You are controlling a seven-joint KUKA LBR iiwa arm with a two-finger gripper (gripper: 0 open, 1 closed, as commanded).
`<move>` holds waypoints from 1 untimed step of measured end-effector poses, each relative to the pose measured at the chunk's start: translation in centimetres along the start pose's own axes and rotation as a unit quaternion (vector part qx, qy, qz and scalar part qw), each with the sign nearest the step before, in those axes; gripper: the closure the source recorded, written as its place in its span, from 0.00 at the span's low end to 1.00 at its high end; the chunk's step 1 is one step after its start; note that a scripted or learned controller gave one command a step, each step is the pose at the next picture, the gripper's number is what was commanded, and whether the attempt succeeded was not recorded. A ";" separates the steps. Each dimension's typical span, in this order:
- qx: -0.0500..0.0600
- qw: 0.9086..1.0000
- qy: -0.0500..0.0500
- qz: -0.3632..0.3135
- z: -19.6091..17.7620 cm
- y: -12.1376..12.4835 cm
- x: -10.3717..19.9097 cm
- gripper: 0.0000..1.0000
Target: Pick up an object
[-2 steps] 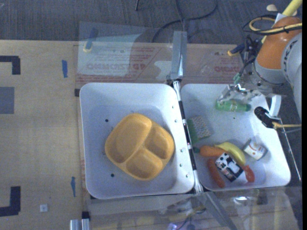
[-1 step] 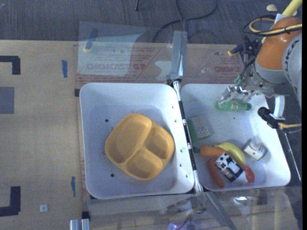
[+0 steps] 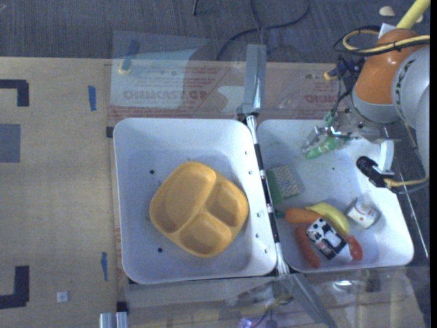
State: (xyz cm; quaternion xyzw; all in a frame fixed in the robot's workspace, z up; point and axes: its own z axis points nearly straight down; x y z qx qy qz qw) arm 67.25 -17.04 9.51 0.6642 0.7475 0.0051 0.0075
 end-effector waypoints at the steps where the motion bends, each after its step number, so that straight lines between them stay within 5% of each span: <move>1: -0.002 1.000 -0.001 0.000 -1.1 0.1 -0.1 1.00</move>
